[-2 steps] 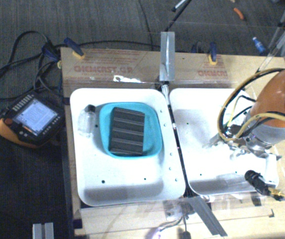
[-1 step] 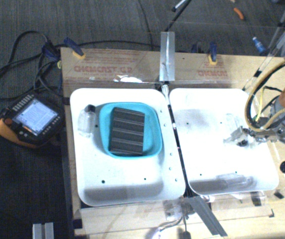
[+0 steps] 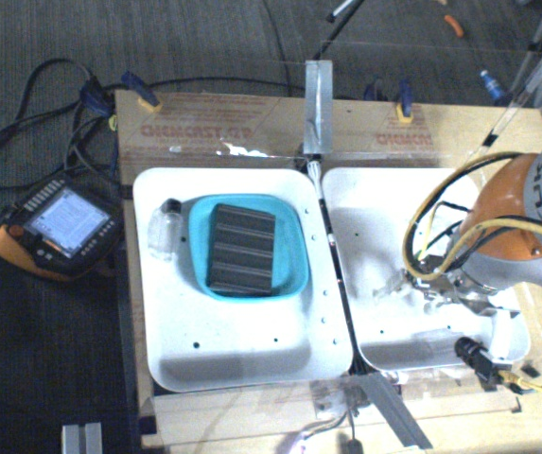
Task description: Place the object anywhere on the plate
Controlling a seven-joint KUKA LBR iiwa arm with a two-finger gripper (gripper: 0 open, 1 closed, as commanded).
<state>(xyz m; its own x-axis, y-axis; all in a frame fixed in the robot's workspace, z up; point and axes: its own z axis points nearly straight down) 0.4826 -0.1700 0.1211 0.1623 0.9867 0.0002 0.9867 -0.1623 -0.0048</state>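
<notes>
A blue plate (image 3: 289, 253) lies in the left bin (image 3: 223, 357). On it rests a dark grey ridged block (image 3: 243, 248), lying flat near the plate's middle. A small clear bottle with a black cap (image 3: 165, 226) lies just off the plate's left rim, on the bin floor. My gripper (image 3: 410, 287) hangs low over the right bin (image 3: 375, 216), near its middle, well away from the plate. Nothing shows in its grasp. The grey arm with its orange band (image 3: 507, 216) comes in from the right.
A metal divider post (image 3: 318, 112) stands at the back between the bins. Yellow and black cables (image 3: 431, 225) loop off the wrist. A handheld pendant (image 3: 58, 227) lies on the floor at left. Blue and orange clamps (image 3: 138, 91) hold the wooden bench's back edge.
</notes>
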